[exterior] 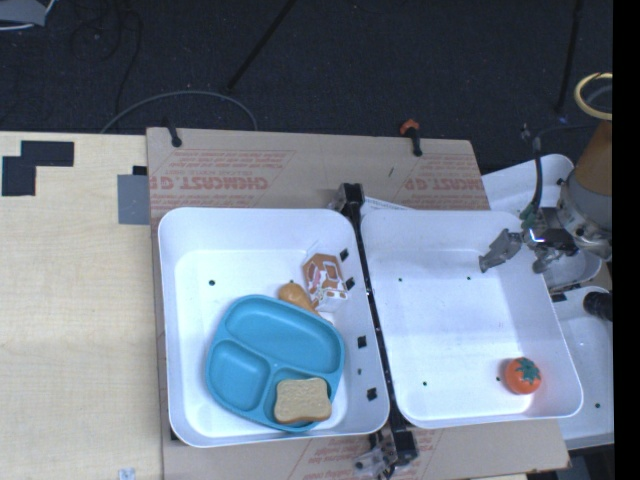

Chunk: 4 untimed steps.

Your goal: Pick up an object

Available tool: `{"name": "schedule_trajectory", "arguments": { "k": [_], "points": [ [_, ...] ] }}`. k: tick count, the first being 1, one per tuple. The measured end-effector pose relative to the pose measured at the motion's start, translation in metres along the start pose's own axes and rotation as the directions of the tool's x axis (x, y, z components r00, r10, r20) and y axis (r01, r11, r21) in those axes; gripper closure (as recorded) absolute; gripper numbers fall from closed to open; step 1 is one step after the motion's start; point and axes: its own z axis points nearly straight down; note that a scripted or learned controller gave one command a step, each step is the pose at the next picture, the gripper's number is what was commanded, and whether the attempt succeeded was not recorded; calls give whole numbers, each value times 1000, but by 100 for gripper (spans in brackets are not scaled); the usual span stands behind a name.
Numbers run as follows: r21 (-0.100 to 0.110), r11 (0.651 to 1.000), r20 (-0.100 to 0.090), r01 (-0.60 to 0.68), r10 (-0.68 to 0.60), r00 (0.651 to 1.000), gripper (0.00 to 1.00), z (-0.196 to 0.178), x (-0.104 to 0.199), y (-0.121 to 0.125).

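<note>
Two white bins sit side by side on my bench. My gripper [520,249], fingers spread and holding nothing, hangs at the right bin's [440,298] far right; the toy tomato [521,375] lies nearer, almost directly below.

Two white bins [190,268] side by side on cardboard sheet [300,168]; wooden bench [70,298].

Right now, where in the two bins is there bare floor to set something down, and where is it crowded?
Most of the right bin floor is bare, between the divider, the end effector and the orange toy. The left bin is crowded: blue tray with bread slice, and a wrapped snack; its upper-left corner stays bare.
</note>
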Motion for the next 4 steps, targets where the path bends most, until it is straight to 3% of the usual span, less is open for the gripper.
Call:
{"name": "schedule_trajectory", "arguments": {
  "k": [1, 3, 4],
  "points": [
    [-14, 1000, 4, 2, -2, 1000, 0, -8, 0, 3],
    [-9, 1000, 2, 4, -4, 1000, 0, 103, 6, 12],
    [-12, 1000, 3, 5, -5, 1000, 100, 90, 5, 13]
  ]
}}
